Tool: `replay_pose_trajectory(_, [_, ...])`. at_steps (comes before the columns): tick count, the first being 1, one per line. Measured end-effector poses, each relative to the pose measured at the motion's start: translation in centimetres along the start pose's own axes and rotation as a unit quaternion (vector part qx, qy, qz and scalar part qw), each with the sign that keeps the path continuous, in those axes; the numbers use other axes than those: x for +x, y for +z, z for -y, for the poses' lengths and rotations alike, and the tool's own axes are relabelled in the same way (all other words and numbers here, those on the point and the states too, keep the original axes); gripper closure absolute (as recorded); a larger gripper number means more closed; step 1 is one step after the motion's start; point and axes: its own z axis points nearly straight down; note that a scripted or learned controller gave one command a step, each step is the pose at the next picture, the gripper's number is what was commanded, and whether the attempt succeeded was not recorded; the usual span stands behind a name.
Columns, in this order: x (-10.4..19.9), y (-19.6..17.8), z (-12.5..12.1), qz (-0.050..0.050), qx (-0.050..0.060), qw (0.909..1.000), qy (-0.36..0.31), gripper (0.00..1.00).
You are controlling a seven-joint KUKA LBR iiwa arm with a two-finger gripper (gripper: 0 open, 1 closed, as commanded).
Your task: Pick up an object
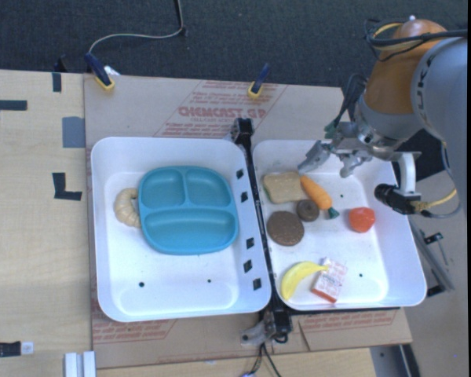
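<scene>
My arm enters from the right, orange band uppermost, wrist angled down over the far edge of the right bin (392, 289). My fingers (332, 160) are spread open with nothing between them, hanging above the bin's upper part.

Objects in the right bin:
- Carrot (316, 193): just below my fingers, lying at a slant.
- Bread slice (282, 187): touching the carrot's left side.
- Small brown disc (308, 209) and larger brown disc (285, 228): nearer the front.
- Tomato (361, 219): to the right.
- Banana (298, 277) and red-and-white packet (329, 281): front, well apart from my fingers.

The left bin (110, 210) holds a blue divided plate (188, 209).
</scene>
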Motion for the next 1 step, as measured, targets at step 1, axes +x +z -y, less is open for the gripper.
replay_pose_trajectory(1, [-0.53,9.39,-0.56,0.001,-0.002,1.0,0.0,0.0])
